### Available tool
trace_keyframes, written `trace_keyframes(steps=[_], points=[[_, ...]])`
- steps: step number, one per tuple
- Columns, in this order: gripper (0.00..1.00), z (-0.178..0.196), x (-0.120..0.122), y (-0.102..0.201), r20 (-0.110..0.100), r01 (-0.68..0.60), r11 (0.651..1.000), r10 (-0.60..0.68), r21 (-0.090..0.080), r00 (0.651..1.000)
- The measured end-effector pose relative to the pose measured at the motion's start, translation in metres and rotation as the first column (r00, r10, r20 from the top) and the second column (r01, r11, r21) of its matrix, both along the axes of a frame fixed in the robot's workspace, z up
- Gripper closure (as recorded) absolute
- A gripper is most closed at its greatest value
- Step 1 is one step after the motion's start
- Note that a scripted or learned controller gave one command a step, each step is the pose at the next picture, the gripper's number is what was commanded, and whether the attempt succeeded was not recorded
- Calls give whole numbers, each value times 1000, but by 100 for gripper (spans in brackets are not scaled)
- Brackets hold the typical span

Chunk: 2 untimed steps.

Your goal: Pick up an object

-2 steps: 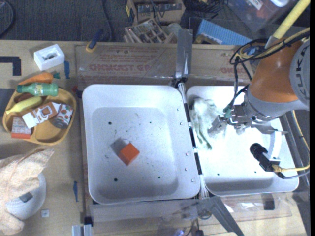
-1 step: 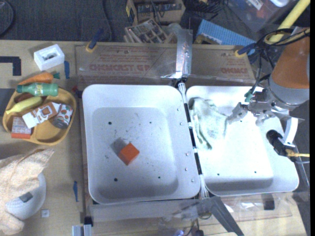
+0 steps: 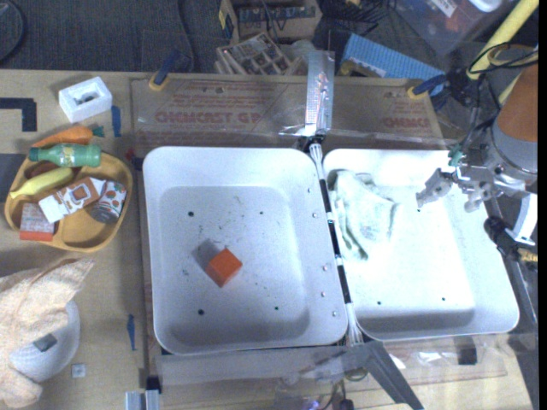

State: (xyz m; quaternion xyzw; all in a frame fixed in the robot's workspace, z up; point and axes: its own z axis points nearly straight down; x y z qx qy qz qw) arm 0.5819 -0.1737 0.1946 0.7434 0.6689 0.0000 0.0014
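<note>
An orange block (image 3: 225, 267) lies in the middle of the left bin (image 3: 171, 178). A crumpled white and green cloth (image 3: 363, 213) sits at the upper left of the right bin (image 3: 479, 306). My gripper (image 3: 449, 195) hangs over the upper right part of the right bin, to the right of the cloth and apart from it. Its fingers (image 3: 430, 190) are spread open and hold nothing.
A wooden bowl (image 3: 85, 237) with a green bottle, a banana and small packets stands left of the bins. A beige cloth (image 3: 38, 306) lies below it. A white box (image 3: 85, 98) sits at the back left. Cables and clutter lie behind the bench.
</note>
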Motion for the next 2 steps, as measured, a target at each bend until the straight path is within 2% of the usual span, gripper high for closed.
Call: trace_keyframes(steps=[1,2], points=[[0,-103,5,64,11,-176,984,176,-3,984],[0,-11,1,107,0,-395,919,395,0,919]])
